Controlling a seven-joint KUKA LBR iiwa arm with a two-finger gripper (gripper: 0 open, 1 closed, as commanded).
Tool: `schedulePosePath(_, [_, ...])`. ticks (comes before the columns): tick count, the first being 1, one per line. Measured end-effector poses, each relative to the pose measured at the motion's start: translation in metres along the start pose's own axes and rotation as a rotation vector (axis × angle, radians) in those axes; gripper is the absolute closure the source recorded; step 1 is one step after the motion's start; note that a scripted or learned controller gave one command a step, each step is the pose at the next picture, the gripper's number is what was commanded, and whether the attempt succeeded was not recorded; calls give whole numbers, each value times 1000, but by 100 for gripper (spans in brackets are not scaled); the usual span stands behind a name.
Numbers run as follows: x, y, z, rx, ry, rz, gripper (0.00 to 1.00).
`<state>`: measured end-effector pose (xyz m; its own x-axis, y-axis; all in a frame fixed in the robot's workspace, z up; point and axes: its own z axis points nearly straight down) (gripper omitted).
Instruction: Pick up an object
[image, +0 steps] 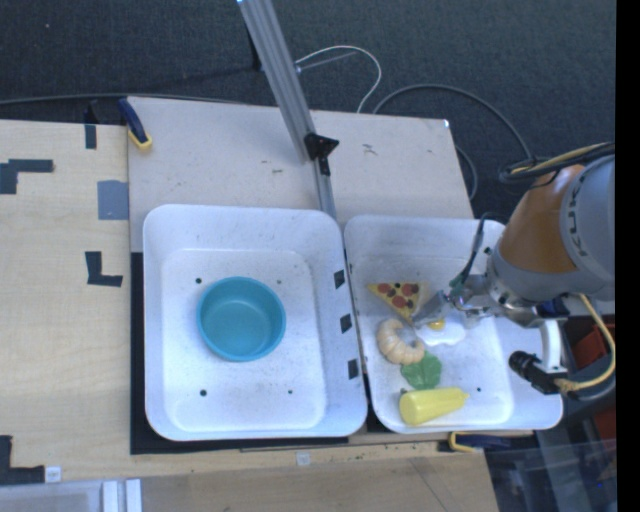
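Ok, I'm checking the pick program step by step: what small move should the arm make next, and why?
Probably a short descent. The claw hangs low in the right bin, at the fried egg and just right of the pizza slice. No item shows between its fingers, so nothing looks picked up yet. Lowering onto the egg would set up a grasp, though the croissant lies close on the left.

Legible text, labels, brands, numbers, signs: none for you to record. The dark tape pieces (98, 268) on the pale wooden worktop (60, 350) are plain strips and angles, not characters. The faint dark mark (370, 150) on the worktop behind the two shallow white plastic bins (160, 300) is too small for you to read.
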<state>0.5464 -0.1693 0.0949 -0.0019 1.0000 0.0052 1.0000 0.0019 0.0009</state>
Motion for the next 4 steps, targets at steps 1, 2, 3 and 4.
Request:
schedulePosePath(1, [0, 2, -12, -9, -4, -2, 100])
schedulePosePath(2, [0, 8, -56, -1, -6, 0, 100])
schedulePosePath(3, [11, 11, -110, -3, -6, -1, 100])
schedulePosePath(4, [12, 12, -149, -3, -6, 0, 100])
